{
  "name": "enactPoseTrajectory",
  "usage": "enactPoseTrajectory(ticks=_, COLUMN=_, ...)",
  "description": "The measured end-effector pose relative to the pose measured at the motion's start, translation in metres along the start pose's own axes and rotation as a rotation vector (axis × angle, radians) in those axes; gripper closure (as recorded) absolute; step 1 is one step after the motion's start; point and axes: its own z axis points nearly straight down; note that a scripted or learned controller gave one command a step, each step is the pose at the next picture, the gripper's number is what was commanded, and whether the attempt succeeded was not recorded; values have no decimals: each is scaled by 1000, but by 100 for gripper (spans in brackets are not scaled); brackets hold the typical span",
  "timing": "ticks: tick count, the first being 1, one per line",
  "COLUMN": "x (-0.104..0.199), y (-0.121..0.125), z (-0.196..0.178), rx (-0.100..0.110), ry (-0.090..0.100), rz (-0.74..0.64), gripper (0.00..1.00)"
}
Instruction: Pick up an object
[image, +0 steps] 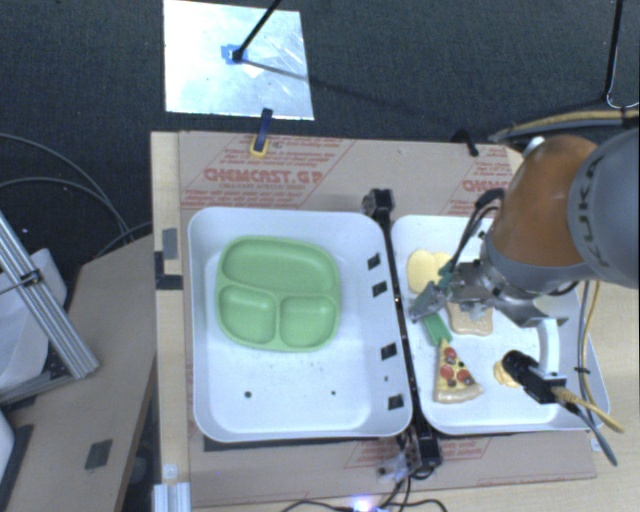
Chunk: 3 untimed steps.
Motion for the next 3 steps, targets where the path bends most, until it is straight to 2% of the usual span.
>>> enactPoseTrajectory(ticks=1, x=21, y=5, z=-31, rx=1, ry=-4, rz=4, gripper=0)
enactPoseTrajectory(ticks=2, x=10, y=5, z=7, rx=8, ry=-4, rz=11, gripper=0)
enactPoseTrajectory(ticks=3, x=9, y=39, z=5, rx=2, ry=-4, rz=6, gripper=0)
